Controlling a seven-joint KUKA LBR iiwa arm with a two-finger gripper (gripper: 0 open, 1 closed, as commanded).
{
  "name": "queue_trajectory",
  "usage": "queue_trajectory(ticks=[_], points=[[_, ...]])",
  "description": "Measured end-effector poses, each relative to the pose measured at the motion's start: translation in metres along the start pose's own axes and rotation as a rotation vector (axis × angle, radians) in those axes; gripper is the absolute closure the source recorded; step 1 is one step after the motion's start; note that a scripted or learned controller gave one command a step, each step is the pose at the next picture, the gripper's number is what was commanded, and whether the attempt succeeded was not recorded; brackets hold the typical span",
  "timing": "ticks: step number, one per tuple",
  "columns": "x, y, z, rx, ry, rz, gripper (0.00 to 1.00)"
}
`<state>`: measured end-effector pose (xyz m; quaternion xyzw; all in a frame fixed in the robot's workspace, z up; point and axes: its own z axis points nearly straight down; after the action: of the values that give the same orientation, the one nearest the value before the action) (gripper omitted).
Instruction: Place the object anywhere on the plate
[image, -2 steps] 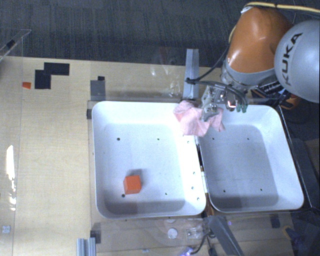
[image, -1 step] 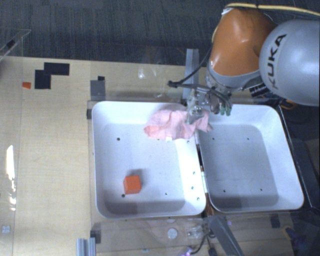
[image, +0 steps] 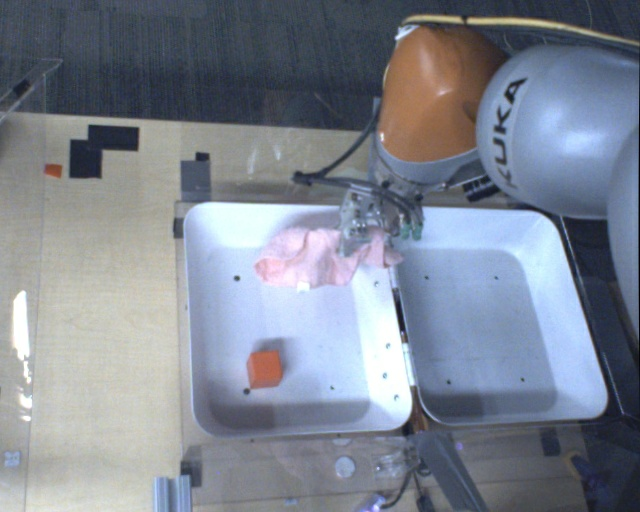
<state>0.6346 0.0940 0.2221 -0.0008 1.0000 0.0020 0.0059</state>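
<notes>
Camera view: the arm (image: 520, 110) reaches in from the right and hangs its pincer (image: 362, 238) over the back of the left bin (image: 200, 320), close to the wall shared with the right bin (image: 560, 300). A pink cloth (image: 300, 258) lies crumpled on the left bin's floor, and its right end rises toward the pincer tips. The metal fingers overlap that raised end, so the cloth looks pinched there, but the tips are small and cluttered; I cannot tell how far apart they stand or whether fabric truly sits between them. An orange block (image: 265, 369) rests near the front left of the same bin, well apart from the cloth and the pincer. The table (image: 90, 330) lies bare and tan to the left.

No plate is plain to see, so which of the 2 things is the task's object, and where it must go, stays a guess. If it is the cloth, it now lies in the left bin with most of its bulk on the floor.

Risks, as I judge them:
1. A hold on only a thin edge could let the cloth slide out on lifting.
2. A trailing cloth could snag on the shared wall.
3. If the block is the target, this approach is on the wrong thing.
</notes>
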Motion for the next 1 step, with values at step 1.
queue_trajectory(ticks=[1], points=[[0.0022, 0.0529, -0.0043, -0.001, -0.001, -0.001, 1.0]])
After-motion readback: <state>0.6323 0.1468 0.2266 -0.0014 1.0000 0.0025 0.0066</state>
